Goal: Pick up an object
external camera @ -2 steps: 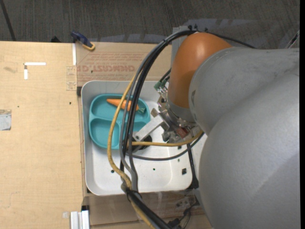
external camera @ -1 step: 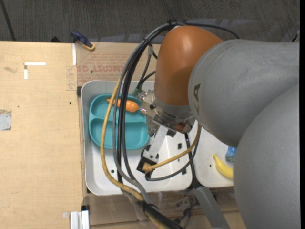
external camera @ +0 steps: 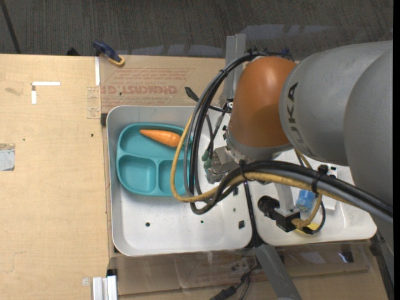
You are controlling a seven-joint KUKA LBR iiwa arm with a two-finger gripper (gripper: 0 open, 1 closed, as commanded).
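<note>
An orange carrot [external camera: 160, 135] lies in the top compartment of a teal divided tray [external camera: 140, 170], which sits in the left white bin [external camera: 169, 230]. The arm's grey body and orange band [external camera: 265, 105] cover the middle and right of the view, reaching down over the seam between the two bins. The gripper [external camera: 212, 164] sits under the wrist at the tray's right edge, mostly hidden by cables and the wrist itself. A small blue object [external camera: 305, 200] shows in the right bin, partly behind cables.
The right white bin [external camera: 350, 227] is largely hidden by the arm. Black and yellow cables [external camera: 200, 195] loop over the tray's right side. A cardboard sheet [external camera: 156, 86] lies behind the bins, and a wooden bench top [external camera: 50, 167] extends to the left.
</note>
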